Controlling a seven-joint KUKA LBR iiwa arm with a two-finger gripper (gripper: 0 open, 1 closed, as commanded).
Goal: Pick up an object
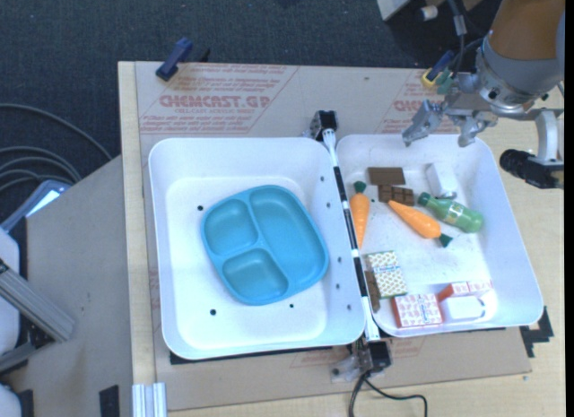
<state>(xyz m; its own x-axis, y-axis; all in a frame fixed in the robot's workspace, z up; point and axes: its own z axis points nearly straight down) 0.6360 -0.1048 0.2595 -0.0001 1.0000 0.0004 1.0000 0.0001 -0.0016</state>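
Note:
My gripper [444, 131] hangs over the far edge of the right bin [511, 227], its two fingers spread apart with nothing between them. Below it in that bin lie a brown chocolate bar [387, 176], a second brown piece [395, 195], a small grey block [437, 178], a green bottle [451, 212] and two orange carrots [414, 220] [360, 214]. Nearer the front are a checkered packet [387, 273] and red-and-white boxes [414, 309] [466, 300].
The left bin [170, 191] holds a blue divided plate [263, 243]. A black clamp [324, 123] sits where the bins meet at the back. A blue clip [173, 59] lies on the cardboard beyond the left bin.

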